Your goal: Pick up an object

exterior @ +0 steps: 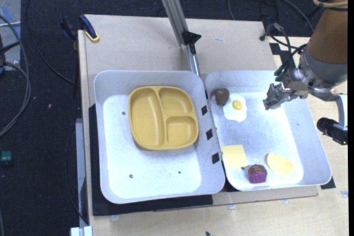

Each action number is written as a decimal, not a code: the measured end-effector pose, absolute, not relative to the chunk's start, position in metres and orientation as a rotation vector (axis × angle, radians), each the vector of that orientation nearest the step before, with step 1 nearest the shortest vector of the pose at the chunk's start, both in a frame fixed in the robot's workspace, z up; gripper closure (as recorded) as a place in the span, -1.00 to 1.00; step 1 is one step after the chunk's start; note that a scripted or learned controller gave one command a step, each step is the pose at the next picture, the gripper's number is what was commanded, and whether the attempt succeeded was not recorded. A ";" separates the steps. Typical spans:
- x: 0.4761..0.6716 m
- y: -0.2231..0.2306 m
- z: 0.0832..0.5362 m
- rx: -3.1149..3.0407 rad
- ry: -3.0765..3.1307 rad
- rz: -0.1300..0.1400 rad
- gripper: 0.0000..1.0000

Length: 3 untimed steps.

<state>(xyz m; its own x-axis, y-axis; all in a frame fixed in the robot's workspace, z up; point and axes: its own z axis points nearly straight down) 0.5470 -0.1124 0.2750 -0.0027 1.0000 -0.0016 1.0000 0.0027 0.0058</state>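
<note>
In the right bin [287,135] lie a brown round piece [222,95], a fried egg [236,108], a pale yellow square slice [234,155], a purple cupcake-like piece [257,173] and a yellow oval piece [280,163]. My gripper [272,98] hangs over the bin's upper right part, to the right of the fried egg and apart from it. Nothing shows between its fingertips.
The left bin [110,135] holds a yellow compartment tray [164,117]. A slanted metal pole [171,3] runs down to the gap between the bins. Cables lie on the dark floor around the bench. The wooden bench top [138,41] extends behind the bins.
</note>
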 end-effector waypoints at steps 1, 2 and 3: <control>0.550 -0.052 0.264 2.213 2.232 0.001 1.00; 0.560 -0.011 0.258 2.214 2.229 0.000 1.00; 0.569 0.040 0.238 2.215 2.230 -0.002 1.00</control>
